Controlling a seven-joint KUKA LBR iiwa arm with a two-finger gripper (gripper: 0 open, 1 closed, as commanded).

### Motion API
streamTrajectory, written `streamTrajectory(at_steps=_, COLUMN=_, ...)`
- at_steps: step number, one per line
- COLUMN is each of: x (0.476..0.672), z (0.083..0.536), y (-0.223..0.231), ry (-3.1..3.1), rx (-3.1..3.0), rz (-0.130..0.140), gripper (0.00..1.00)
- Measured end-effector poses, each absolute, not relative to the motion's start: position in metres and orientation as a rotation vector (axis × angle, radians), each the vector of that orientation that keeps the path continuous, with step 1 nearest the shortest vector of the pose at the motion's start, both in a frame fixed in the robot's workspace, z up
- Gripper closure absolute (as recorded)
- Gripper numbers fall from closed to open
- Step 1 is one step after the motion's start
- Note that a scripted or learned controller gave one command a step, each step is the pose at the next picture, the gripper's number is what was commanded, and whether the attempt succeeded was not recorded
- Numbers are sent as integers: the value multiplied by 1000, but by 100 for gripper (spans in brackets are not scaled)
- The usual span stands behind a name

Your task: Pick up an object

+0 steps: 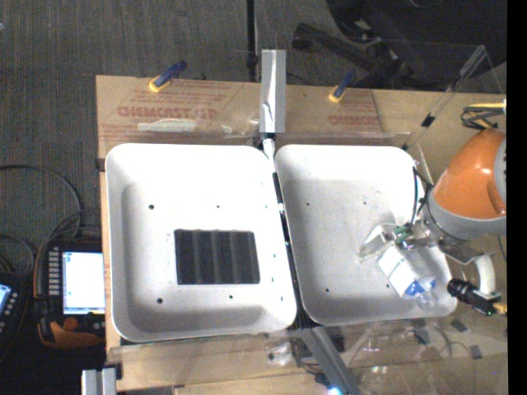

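Where the right bin (329,179) meets its four o'clock corner, a clear plastic bottle (408,271) with a blue cap lies beside the gripper (394,239); I cannot tell its grip.

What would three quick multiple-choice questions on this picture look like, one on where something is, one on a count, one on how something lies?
1. Where does the dark ribbed block lie?
A. in the left bin
B. in the right bin
C. on the floor

2. How many white bins stand on the bench?
A. one
B. two
C. three

3. How does the dark ribbed block lie?
A. leaning on the bin wall
B. standing on end
C. flat on the bin floor

Answers: 1 A, it sits near the middle of the left bin. 2 B, the left bin and the right bin stand side by side. 3 C, its broad ribbed face is turned up, well away from the walls.
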State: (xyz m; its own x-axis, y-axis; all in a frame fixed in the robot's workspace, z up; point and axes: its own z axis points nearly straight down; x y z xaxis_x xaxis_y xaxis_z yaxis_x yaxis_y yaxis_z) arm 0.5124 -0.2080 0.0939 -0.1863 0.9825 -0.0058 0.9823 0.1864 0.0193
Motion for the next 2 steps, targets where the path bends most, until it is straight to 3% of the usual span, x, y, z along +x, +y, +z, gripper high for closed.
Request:
streamTrajectory(at_steps=1, x=514, z=103, y=-206, ry=2409, rx=1991, rz=23, gripper=100)
streamTrajectory(at_steps=2, x=532, z=164, y=-161, ry=2266, rx=2176, rz=0, gripper=100)
